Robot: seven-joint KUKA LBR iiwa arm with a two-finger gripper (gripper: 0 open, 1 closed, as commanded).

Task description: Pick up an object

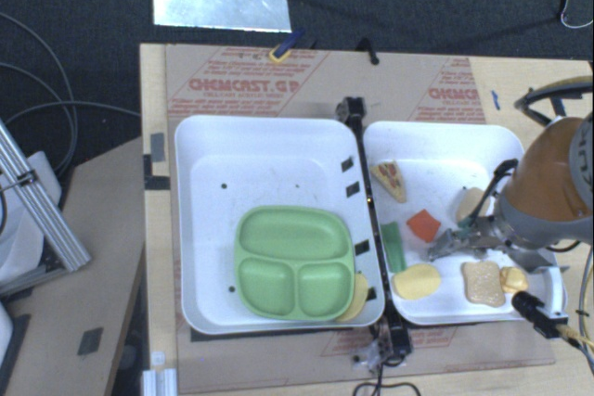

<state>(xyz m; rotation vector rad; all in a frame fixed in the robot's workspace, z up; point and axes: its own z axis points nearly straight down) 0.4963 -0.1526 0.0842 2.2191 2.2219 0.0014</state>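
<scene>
The right bin [445, 153] holds several toy foods. A pizza slice [390, 180] lies at its upper left, a red block [423, 223] near the middle and a green stick [393, 246] by the left wall. At the front are a yellow oval piece [417, 281], a slice of toast [483, 282] and a small yellow piece [513, 278]. A beige piece [470, 200] lies partly behind the arm. My gripper [444, 245] hangs low in this bin, just right of and below the red block and above the yellow oval. I see nothing held in it.
The left bin [269, 153] carries a green divided plate [293, 261] with a yellow piece [359, 297] peeking out at its lower right corner. A black divider [364, 199] separates the bins. The grey arm [557, 190] covers the right bin's right side.
</scene>
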